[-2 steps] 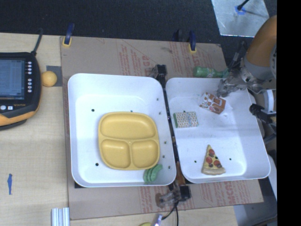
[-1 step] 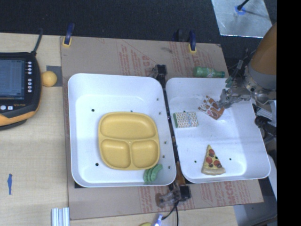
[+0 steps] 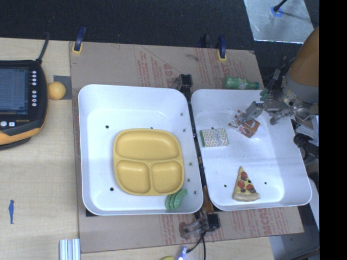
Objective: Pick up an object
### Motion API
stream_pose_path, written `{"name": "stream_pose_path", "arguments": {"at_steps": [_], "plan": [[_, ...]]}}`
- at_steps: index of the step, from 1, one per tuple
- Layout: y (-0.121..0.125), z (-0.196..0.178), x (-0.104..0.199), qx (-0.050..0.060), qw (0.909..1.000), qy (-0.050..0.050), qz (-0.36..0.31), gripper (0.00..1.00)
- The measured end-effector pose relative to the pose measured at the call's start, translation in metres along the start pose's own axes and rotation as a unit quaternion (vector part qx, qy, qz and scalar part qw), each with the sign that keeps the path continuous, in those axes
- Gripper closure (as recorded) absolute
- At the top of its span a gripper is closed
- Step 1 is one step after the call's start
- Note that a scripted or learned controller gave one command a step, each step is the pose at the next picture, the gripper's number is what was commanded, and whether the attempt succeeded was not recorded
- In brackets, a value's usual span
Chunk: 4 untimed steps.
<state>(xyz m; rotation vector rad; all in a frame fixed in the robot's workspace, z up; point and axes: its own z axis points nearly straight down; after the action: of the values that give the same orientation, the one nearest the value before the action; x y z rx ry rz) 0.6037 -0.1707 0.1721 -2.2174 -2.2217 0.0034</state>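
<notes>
My gripper (image 3: 264, 114) hangs over the back right part of the right bin (image 3: 282, 150), its two grey fingers spread open with nothing between them. A small red and white packet (image 3: 245, 125) lies on the bin floor just below and left of the left finger. Further left in that bin lies a green speckled block (image 3: 214, 137). A toy pizza slice (image 3: 245, 184) rests near the bin's front edge. The left bin (image 3: 92, 145) holds a yellow divided plate (image 3: 148, 161) and a small green item (image 3: 176, 199) at its front right corner.
A green bottle (image 3: 241, 83) lies on the cardboard behind the right bin. A yellow ball (image 3: 56, 90) and a teach pendant (image 3: 19, 102) sit left of the bins. Clamps hold the cardboard at the back edge.
</notes>
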Motion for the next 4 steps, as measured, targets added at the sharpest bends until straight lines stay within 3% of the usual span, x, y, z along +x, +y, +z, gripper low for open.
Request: {"name": "stream_pose_path", "arguments": {"at_steps": [1, 2, 3, 4], "plan": [[0.034, 0.058, -0.039, -0.004, 1.0000, -0.001, 0.000, 0.00], [0.000, 0.052, -0.024, -0.002, 1.0000, -0.001, 0.000, 0.00], [0.016, 0.064, -0.036, -0.009, 1.0000, -0.002, -0.001, 0.00], [0.053, 0.068, -0.041, -0.007, 1.0000, -0.002, -0.001, 0.00]]}}
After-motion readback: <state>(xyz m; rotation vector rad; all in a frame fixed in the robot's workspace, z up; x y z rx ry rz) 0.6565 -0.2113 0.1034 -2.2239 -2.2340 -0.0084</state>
